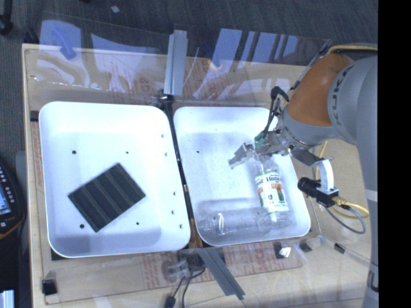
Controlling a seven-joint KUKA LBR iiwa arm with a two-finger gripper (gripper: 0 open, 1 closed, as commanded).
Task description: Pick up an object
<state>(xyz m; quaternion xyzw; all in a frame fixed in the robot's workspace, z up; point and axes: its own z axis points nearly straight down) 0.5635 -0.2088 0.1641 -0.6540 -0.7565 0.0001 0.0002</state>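
Observation:
In the right bin (204, 128), a clear plastic bottle with a white and green label (273, 195) lies along the right wall, its neck pointing to the back. A second clear bottle (234, 221) lies across the bin's front wall. My gripper (248, 153) hangs over the right bin's middle right, just behind and left of the labelled bottle's neck. Nothing shows in its grasp. The grey arm with its orange band (314, 98) reaches in from the right. A dark ridged rectangular pad (106, 196) lies flat in the left bin (96, 117).
A divider ridge (178, 165) separates the two bins. A clear panel (192, 59) stands behind them. A black connector and yellow cable (324, 194) hang just outside the right bin's right wall. Bare bin floor shows in the right bin's back left.

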